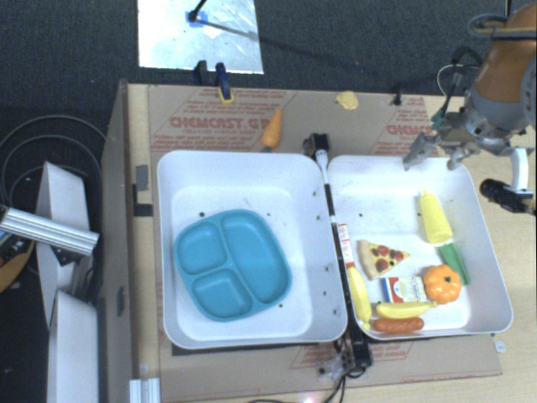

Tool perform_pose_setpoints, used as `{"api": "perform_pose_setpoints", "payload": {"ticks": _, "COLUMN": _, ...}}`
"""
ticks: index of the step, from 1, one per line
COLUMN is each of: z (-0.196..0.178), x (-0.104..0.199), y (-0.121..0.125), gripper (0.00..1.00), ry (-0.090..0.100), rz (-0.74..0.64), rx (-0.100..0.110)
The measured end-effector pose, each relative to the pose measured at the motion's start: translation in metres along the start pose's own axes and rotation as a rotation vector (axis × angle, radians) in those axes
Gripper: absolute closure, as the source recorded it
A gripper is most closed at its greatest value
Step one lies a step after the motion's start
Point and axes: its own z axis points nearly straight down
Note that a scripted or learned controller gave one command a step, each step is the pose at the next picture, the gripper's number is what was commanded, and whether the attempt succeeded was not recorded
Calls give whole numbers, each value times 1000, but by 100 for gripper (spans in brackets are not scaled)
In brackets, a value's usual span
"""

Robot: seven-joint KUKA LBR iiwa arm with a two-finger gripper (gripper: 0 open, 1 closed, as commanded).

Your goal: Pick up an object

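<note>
Yellow bottle (pixel 435 217) is taken as the likeliest pick; it lies flat in the right bin (pixel 369 183), near the far right side, just above a green piece (pixel 453 263). It is judged light, rigid, smooth plastic, so slippage is possible; a grasp across its mid-body is advised. The gripper (pixel 436 156) is seen spread open and empty, over the bin's far edge.

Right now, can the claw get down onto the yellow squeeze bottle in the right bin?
Probably yes. The claw hangs open over the right bin's far rim, and the yellow bottle lies just below it, top uncovered; only the green vegetable touches its near end.
</note>
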Motion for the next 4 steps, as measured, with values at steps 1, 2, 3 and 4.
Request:
{"api": "perform_pose_setpoints", "payload": {"ticks": 1, "z": 89, "x": -35, "y": -11, "gripper": 0, "ry": 3, "rz": 1, "rx": 12}}
{"api": "perform_pose_setpoints", "payload": {"ticks": 2, "z": 120, "x": -36, "y": -23, "gripper": 0, "ry": 3, "rz": -1, "rx": 10}}
{"api": "perform_pose_setpoints", "payload": {"ticks": 3, "z": 107, "x": -36, "y": -21, "gripper": 100, "ry": 1, "rz": -4, "rx": 4}}
{"api": "perform_pose_setpoints", "payload": {"ticks": 4, "z": 36, "x": 12, "y": 12, "gripper": 100, "ry": 3, "rz": -9, "rx": 0}}
